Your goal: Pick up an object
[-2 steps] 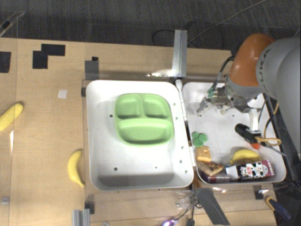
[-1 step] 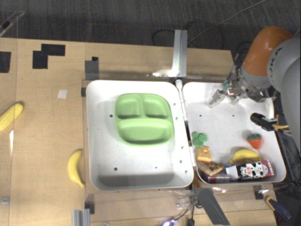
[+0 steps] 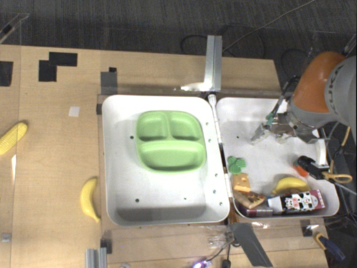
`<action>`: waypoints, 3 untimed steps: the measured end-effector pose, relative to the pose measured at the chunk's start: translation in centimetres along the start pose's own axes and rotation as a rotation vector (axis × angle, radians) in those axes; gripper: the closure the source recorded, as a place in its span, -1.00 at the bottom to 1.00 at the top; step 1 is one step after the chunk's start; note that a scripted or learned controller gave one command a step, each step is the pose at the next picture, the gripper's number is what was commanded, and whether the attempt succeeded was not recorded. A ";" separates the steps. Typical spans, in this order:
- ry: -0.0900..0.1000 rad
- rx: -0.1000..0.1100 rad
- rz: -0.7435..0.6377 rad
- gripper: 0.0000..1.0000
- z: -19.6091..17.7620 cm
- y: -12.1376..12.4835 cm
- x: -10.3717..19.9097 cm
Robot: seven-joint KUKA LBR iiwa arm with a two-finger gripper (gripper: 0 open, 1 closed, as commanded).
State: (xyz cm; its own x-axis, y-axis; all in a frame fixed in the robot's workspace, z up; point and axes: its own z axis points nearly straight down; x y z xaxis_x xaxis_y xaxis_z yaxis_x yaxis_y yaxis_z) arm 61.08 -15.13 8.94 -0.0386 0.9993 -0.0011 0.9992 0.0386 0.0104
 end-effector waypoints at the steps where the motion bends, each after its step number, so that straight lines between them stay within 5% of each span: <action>1: -0.002 -0.005 -0.206 -1.00 -0.2 -7.5 -0.4; 2: -0.002 -0.004 -0.205 -1.00 0.0 0.2 -0.8; 3: -0.001 0.009 -0.308 -1.00 0.2 6.0 3.4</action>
